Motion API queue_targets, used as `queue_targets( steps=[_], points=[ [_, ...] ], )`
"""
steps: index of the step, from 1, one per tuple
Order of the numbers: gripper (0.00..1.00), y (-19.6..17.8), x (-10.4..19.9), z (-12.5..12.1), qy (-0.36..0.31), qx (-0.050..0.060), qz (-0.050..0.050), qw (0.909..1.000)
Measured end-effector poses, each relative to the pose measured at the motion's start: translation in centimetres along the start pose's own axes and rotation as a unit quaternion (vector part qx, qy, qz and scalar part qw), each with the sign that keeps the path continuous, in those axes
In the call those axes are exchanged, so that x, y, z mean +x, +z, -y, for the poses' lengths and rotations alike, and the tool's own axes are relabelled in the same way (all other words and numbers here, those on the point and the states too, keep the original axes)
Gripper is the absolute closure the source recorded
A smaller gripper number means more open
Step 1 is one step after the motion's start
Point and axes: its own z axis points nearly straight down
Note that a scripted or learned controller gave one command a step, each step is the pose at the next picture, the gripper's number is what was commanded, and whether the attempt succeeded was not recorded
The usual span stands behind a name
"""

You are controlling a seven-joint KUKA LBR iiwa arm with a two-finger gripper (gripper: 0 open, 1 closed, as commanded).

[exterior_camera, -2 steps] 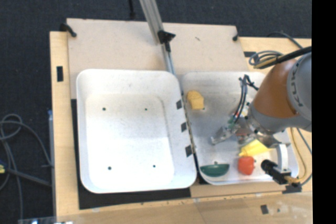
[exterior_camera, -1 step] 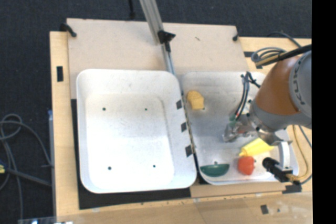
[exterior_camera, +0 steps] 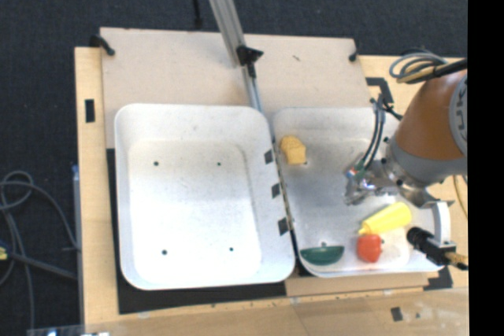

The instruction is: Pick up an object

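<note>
We count four objects, all in the right-hand shallow white bin (exterior_camera: 315, 130): one pale yellow lumpy piece (exterior_camera: 294, 150) up near the divider, one bright yellow block (exterior_camera: 386, 218), one red round thing (exterior_camera: 370, 247) just below it, and one dark green dish-shaped piece (exterior_camera: 323, 253) at the bottom edge. The metal two-finger gripper (exterior_camera: 359, 186) sits just above the yellow block, nothing visibly between its fingers, but we can't tell how far apart they are. One left-hand white bin (exterior_camera: 197, 197) beside it.
</note>
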Motion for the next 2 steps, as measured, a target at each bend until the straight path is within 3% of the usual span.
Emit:
queue_targets(
  steps=[2],
  points=[
    [1.00, -10.6, -1.0, 0.1, 0.000, -0.001, 0.001, 1.0000]
  ],
)
